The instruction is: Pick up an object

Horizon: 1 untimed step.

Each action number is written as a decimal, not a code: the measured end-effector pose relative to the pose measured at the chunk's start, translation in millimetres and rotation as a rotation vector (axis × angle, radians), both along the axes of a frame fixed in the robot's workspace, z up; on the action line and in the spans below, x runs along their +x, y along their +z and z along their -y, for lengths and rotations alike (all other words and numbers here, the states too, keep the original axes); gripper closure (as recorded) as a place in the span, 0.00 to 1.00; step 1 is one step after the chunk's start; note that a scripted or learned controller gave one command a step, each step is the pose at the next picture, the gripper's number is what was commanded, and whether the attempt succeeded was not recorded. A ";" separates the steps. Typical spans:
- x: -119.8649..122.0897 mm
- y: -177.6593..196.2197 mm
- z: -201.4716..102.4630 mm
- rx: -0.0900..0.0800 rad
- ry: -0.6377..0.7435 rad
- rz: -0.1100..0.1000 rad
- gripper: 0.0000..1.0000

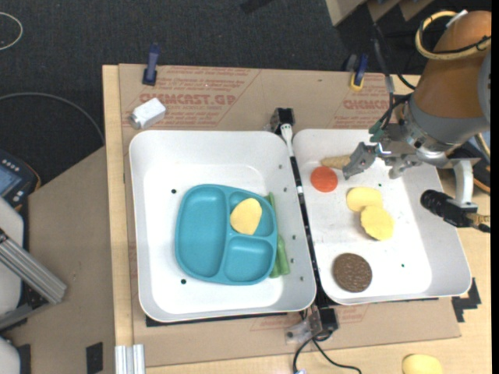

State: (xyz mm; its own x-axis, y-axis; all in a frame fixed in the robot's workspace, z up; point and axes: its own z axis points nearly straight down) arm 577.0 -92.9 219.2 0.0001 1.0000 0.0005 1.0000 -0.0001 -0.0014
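My gripper (379,162) hovers over the far part of the right bin (437,283). It is open, its two fingers spread apart with nothing between them. Just left of it lie an orange-red disc (324,179) and a beige stick (335,161). Two yellow pieces (364,199) (377,223) lie just below the gripper, nearer the camera. A brown round cookie (352,272) rests near the bin's front edge.
The left bin (156,170) holds a teal divided plate (204,236) with a yellow piece (246,216) in one compartment and a green strip (279,255) along its right side. A black part (446,206) juts over the right bin's right side.
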 end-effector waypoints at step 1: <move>-77.6 164.8 -14.1 -0.001 0.001 0.021 0.00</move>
State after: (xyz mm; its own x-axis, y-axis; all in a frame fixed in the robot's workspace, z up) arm 499.3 -78.8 384.0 -0.0012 1.0000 -0.0008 0.9998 0.0012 0.0195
